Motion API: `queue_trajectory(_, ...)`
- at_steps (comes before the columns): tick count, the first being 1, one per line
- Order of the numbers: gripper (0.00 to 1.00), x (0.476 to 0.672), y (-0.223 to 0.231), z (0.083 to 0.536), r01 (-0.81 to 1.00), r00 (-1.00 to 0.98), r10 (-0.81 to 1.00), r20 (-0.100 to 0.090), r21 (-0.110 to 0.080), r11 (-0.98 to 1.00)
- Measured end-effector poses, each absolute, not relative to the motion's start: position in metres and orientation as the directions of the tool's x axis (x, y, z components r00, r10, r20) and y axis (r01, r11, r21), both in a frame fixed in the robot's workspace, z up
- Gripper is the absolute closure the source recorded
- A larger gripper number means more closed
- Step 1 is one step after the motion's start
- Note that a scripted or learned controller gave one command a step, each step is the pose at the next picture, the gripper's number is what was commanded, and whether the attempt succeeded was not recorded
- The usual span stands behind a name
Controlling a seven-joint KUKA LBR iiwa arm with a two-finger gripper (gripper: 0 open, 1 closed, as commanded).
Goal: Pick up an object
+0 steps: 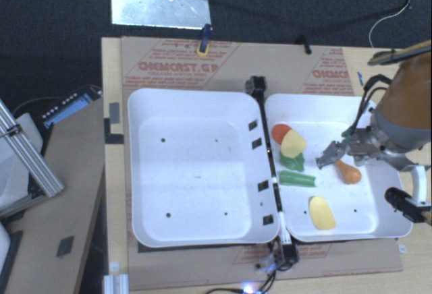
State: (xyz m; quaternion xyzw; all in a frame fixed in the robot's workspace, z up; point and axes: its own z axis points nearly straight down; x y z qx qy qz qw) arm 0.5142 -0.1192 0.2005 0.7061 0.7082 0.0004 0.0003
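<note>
On the cardboard-topped bench (pixel 223 63), two white bins (pixel 196 164) sit side by side; whether the jaws (pixel 331 155) are open is unclear.

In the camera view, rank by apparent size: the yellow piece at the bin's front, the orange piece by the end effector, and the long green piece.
1. Yellow piece
2. Long green piece
3. Orange piece
The first two look close; the orange piece may be partly hidden by the end effector.
</note>
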Motion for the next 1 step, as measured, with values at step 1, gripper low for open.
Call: queue_trajectory(1, 0.0, 0.556, -0.1045, 0.0788, 1.0, -0.006, 1.0, 0.001, -0.003, 0.006)
